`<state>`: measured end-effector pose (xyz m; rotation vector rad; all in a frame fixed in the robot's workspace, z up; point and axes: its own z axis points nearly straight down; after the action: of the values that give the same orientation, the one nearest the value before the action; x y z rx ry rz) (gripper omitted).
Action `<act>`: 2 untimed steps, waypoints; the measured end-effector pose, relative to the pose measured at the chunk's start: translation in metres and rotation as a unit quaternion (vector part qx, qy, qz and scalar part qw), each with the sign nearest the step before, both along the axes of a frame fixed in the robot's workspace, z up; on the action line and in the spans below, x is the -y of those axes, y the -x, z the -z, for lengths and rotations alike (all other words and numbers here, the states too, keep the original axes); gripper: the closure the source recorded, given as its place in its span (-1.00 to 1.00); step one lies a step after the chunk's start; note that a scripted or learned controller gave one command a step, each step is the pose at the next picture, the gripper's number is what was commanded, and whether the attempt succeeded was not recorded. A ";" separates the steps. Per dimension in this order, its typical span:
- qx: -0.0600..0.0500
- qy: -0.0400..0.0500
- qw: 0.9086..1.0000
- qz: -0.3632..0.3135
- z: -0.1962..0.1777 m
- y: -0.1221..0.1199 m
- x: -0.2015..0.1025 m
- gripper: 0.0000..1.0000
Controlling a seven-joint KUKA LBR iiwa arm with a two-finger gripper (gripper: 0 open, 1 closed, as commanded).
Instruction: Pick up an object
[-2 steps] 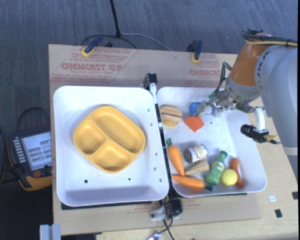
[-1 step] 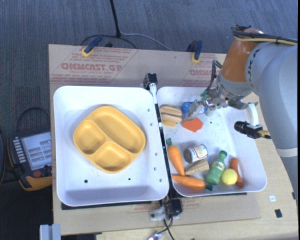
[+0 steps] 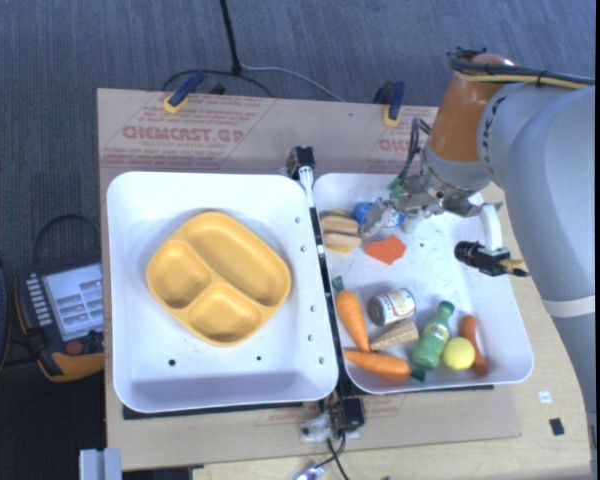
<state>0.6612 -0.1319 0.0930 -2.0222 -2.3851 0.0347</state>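
Item under inspection: a small blue object (image 3: 363,211), judged the likeliest pick because it lies nearest the gripper (image 3: 388,214). It sits near the far left corner of the right bin (image 3: 435,253), just beside the gripper, with a hot-dog bun toy (image 3: 340,232) to its left and an orange-red wedge (image 3: 385,251) just below it. Its exact form is too small to make out. It is assessed as light, rigid, smooth plastic (a toy, by appearance), hence slippery and liable to skid across the bin floor if nudged; a hold across its narrowest width, low and centred, is advised. Gripper status: low over the bin's far end, but whether it is open or closed cannot be told, and nothing is seen held in it. The near half of the same bin holds 2 carrots (image 3: 351,315), a small can (image 3: 391,306), a green bottle (image 3: 432,336) and a yellow lemon (image 3: 459,353), crowded together and well apart from the blue object. The left bin (image 3: 140,368) holds 1 yellow divided plate (image 3: 218,276). Legible writing: red lettering reading "CHEMCAST GP" on the brown board (image 3: 185,133) beneath the bins. The can's label is not readable.
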 end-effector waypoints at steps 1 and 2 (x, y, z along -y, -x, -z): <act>-0.001 0.002 1.000 0.011 0.000 -0.001 -0.009 -1.00; 0.011 -0.005 0.994 -0.110 -0.020 0.137 -0.031 -1.00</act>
<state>0.5245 -0.1005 0.1129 -1.7541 -2.6036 0.0016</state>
